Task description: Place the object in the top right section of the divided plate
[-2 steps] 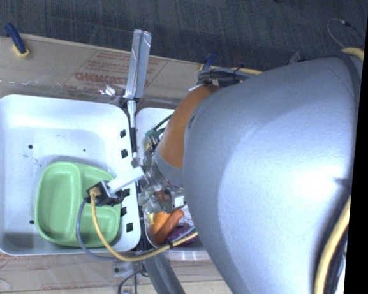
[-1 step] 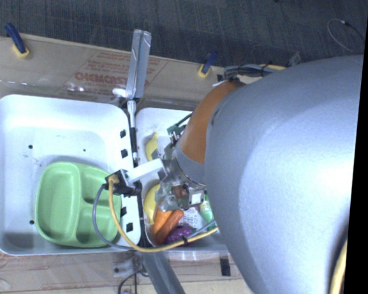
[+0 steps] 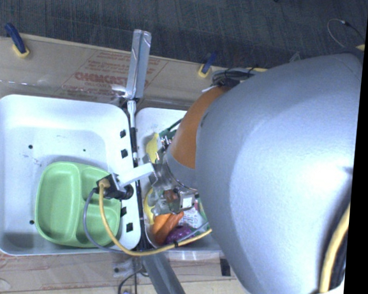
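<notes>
The left bin (image 3: 51, 131) on the counter (image 3: 63, 68) holds the green plate (image 3: 60, 203), which lies flat in the near part of the bin. It has one long section on its left and two smaller ones on its right. No object shows in the long section or in what can be seen of the right sections. The top right section, the target, is partly covered by the robot's own fittings.

The right bin (image 3: 157, 118) sits just past the wall where the two bins meet. A few small things lie close together in it: a yellow piece (image 3: 152, 148) toward the far side, an orange piece (image 3: 164, 223) and a purple piece (image 3: 179, 234) nearer the front, touching or almost touching each other. The task does not name its object, but it is likely one of these, so it is still in the right bin.

The gripper (image 3: 168, 202) hangs low over this cluster, just above the orange piece. Whether it is open, closed or holding anything cannot be told, because the wrist hides it. The arm (image 3: 278, 170) covers the rest of the right bin.

My judgement is that the task is at its start. The pick is not confirmed, and the carry across the wall and the placing in the top right section are still to do.
</notes>
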You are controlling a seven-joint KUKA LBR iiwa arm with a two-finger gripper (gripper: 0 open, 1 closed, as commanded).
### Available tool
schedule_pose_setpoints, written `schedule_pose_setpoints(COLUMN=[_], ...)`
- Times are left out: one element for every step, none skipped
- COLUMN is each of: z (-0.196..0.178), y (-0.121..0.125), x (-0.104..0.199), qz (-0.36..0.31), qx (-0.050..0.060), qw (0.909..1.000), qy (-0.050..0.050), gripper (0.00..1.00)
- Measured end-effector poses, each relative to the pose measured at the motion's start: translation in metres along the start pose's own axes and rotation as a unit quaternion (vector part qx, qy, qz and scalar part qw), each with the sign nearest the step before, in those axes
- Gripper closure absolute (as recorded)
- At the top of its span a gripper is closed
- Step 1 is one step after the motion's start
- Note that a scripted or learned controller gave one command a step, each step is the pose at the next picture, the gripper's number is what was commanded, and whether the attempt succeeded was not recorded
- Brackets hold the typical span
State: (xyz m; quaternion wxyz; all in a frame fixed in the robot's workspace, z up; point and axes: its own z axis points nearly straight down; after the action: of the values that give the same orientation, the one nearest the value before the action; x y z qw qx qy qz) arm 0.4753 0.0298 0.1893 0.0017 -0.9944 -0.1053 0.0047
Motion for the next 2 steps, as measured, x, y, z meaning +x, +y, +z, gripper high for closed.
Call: schedule_pose_setpoints(z=[-0.008,0.0], y=[-0.001,-0.036], x=[0.0,0.008], qz=[-0.004,-0.031], qx=[0.001,0.0], qw=[1.0,0.9995], qy=[-0.003,0.0], gripper=[1.0,1.0])
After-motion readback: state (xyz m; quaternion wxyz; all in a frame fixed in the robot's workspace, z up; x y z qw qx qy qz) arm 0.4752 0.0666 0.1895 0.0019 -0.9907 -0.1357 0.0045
